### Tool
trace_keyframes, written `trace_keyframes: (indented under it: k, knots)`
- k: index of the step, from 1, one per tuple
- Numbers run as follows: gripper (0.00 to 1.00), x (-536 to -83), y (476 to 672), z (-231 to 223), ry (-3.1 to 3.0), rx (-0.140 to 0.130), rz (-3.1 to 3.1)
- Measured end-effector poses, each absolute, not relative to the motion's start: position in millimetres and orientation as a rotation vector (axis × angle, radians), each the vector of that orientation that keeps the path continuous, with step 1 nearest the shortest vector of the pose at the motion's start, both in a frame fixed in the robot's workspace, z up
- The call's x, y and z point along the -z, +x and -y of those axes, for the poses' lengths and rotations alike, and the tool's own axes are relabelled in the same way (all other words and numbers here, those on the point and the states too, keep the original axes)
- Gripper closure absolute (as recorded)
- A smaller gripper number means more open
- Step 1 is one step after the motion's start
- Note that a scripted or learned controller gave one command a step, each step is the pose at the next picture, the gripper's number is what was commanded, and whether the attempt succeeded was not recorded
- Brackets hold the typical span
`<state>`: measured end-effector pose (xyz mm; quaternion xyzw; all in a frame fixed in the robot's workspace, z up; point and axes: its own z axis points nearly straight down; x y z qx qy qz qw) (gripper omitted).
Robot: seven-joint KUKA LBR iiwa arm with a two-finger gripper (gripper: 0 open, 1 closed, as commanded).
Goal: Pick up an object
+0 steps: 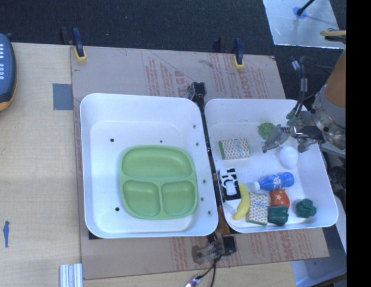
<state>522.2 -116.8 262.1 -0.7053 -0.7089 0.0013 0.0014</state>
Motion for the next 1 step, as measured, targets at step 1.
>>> trace_keyframes:
  k: [1]
  knots:
    - [0.0, -129.3, 484.0, 168.2, -2.212, -0.013, 2.215]
